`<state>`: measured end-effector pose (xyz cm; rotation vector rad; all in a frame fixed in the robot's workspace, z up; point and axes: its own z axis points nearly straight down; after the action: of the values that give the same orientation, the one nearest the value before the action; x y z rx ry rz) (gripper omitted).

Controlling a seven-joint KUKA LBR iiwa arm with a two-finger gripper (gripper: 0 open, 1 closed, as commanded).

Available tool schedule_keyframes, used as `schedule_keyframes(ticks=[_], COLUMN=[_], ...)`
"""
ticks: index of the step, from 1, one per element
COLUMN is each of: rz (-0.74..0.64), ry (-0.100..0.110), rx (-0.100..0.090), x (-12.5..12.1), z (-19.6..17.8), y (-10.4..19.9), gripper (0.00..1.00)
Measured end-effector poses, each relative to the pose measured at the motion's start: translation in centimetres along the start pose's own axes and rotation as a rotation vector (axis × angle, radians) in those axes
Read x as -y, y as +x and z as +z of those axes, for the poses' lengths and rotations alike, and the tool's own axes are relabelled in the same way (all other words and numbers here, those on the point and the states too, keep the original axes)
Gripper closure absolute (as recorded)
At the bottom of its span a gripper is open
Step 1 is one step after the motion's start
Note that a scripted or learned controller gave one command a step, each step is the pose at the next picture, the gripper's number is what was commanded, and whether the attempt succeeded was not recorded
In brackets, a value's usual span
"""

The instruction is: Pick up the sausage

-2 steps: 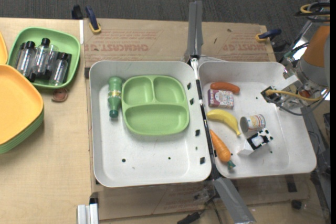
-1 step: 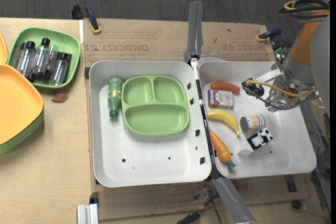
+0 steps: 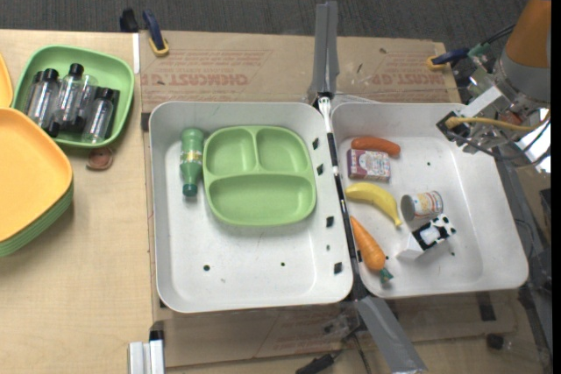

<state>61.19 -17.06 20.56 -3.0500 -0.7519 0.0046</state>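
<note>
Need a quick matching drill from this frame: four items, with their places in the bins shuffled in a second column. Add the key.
Items:
1. sausage
2. banana
3. carrot
4. green bottle

Places:
A. left bin, just left of the divided green plate
B. right bin, along its left wall near the front
C. right bin, toward the back, behind the small red carton
D. right bin, in front of the red carton, left of the can

Pairs: 1-C, 2-D, 3-B, 4-A

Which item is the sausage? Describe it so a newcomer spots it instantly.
Look in the right white bin, at its far end near the divider. The sausage lies just behind the small pink carton. It is short, reddish-orange and round-ended, unlike the tapered carrot with its green tip.
</note>
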Motion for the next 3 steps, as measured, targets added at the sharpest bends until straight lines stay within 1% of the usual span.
schedule_keyframes(ticks=[1,2,3], rz=[0.255,0.287,0.289], ry=[0.003,0.003,0.002], rx=[0.002,0.001,0.001], x=[-1.7,1.1,3.6], z=[8.2,3.8,3.6], y=[-0.8,-4.1,-6.7], gripper=[1.00,1.00,1.00])
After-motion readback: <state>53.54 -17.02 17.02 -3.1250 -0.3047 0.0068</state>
